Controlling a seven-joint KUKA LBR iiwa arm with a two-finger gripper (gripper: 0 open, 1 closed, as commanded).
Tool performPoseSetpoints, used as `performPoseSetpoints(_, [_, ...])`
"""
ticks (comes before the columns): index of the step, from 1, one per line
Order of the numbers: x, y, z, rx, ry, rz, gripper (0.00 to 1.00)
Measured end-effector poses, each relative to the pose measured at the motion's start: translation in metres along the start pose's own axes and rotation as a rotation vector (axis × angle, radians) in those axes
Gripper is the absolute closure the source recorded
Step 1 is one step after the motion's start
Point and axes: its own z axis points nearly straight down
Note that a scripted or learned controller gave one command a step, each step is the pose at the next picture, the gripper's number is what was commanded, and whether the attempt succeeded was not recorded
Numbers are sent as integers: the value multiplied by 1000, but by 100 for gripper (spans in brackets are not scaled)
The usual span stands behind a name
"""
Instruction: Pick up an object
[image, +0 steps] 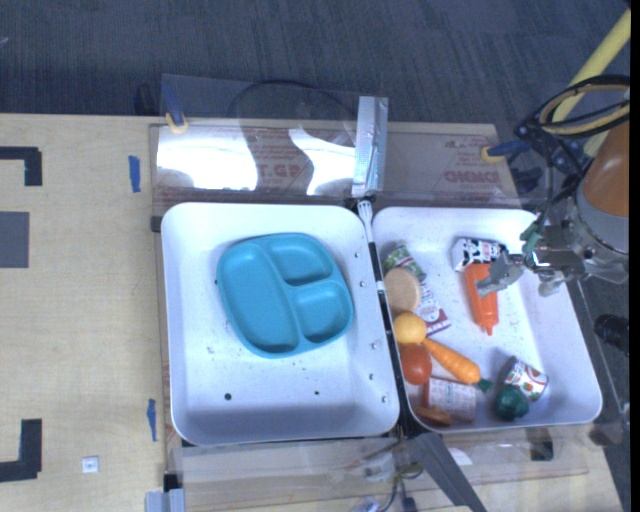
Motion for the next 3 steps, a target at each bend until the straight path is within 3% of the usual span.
performPoseSetpoints(1, [-16, -40, 32, 1, 0, -73, 0])
performPoseSetpoints(2, [14, -39, 163, -6, -2, -137, 0])
performPoseSetpoints(3, [69, -38, 76, -6, -1, -135, 0])
